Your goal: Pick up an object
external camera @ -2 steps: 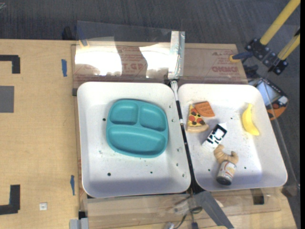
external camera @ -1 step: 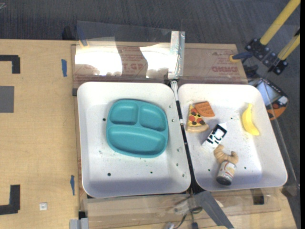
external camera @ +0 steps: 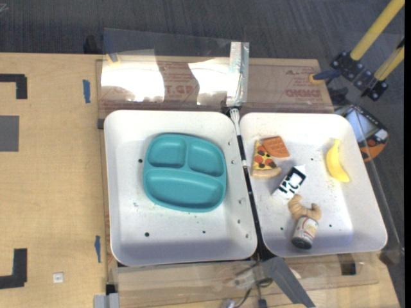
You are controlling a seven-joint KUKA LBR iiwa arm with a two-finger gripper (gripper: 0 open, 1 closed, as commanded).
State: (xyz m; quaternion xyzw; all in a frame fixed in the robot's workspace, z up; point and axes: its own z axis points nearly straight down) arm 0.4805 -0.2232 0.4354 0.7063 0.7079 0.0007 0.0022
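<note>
Five small things sit in the right bin (external camera: 366, 226), and the banana (external camera: 336, 161) at its upper right looks easiest, long axis running top to bottom, nearest the frame's right where the arm reaches in; end effector state: can't tell.

Left white bin (external camera: 122, 230): teal divided plate (external camera: 185, 172), uniform colour. Right white bin (external camera: 366, 226): yellow banana (external camera: 336, 161); pizza slice (external camera: 262, 158), yellow with red spots; orange block (external camera: 276, 146); black-and-white patterned card (external camera: 291, 181). Also tan figure (external camera: 302, 207) and can (external camera: 306, 231), silver with red-and-white label; both bins dotted with dark specks.
</note>
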